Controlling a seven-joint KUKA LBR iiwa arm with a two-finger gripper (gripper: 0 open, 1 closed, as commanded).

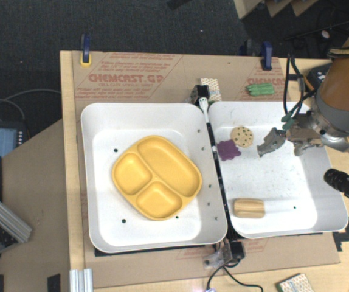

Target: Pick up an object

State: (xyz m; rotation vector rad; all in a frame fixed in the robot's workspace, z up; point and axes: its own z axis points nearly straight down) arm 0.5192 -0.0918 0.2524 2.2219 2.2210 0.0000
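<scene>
— Where was the gripper (276, 140)?
— Over the right bin (320, 221), in its upper half, with the arm (338, 96) behind it. Its fingers stood slightly apart with nothing between them.
— And the objects in that bin?
— A round speckled cookie (242, 136) lay just left of the gripper, near it but apart. A purple piece (228, 150) sat beside the cookie, by the bin's left wall. A tan bread roll (248, 208) lay toward the bin's near edge.
— The left bin (101, 163)?
— It held a yellow divided plate (156, 177).

yellow divided plate (156, 176), purple toy (228, 150), speckled tan cookie (242, 136), white bins (101, 139)
</scene>
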